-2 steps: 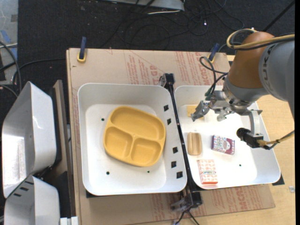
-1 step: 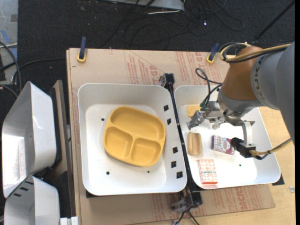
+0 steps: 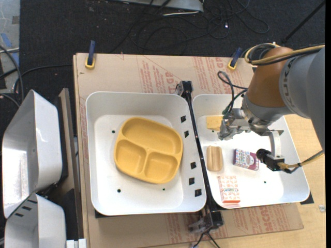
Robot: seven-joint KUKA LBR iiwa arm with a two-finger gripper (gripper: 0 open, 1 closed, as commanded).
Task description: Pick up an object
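Note:
My gripper [image 3: 225,132] hangs low in the right bin [image 3: 295,187], near its back left part. Just to its left lies a small yellow block [image 3: 212,122], partly covered by the gripper body. A tan bread-like roll [image 3: 214,158] lies in front of the gripper, near the bin's left wall. A purple carton [image 3: 245,159] rests to the right of the roll. A red and white packet [image 3: 229,189] lies flat at the front of the bin. Nothing shows as held.
The left bin [image 3: 98,154] holds a yellow divided plate [image 3: 148,150]. A black divider [image 3: 195,138] with clips runs between the bins. The arm's grey and orange wrist [image 3: 274,81] looms over the right bin's back. White tubs [image 3: 28,149] stand off the bench at left.

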